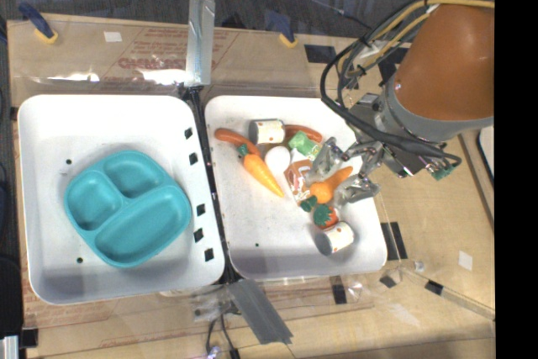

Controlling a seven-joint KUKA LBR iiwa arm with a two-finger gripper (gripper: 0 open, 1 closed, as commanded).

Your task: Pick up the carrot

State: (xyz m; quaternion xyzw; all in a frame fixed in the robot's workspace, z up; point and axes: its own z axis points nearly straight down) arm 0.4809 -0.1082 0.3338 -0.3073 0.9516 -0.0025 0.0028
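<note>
Two toy carrots lie in the right bin (252, 252). The larger carrot (262, 172) is orange with a green top and lies left of the pile, pointing down-right. A smaller carrot (330, 183) with a green end (324, 217) lies on the pile's right side. My gripper (344, 171) hangs low over that smaller carrot and is open. One finger (329, 155) is up-left of the carrot and the other finger (360, 187) is down-right of it. The carrot still rests on the pile. The wrist hides what lies to the right.
The pile also holds a white egg (277, 157), a brown sausage (303, 131), a small white can (269, 131), a green piece (304, 145) and a white-and-red cup (334, 238). The left bin (42, 181) carries a teal divided plate (128, 207).
</note>
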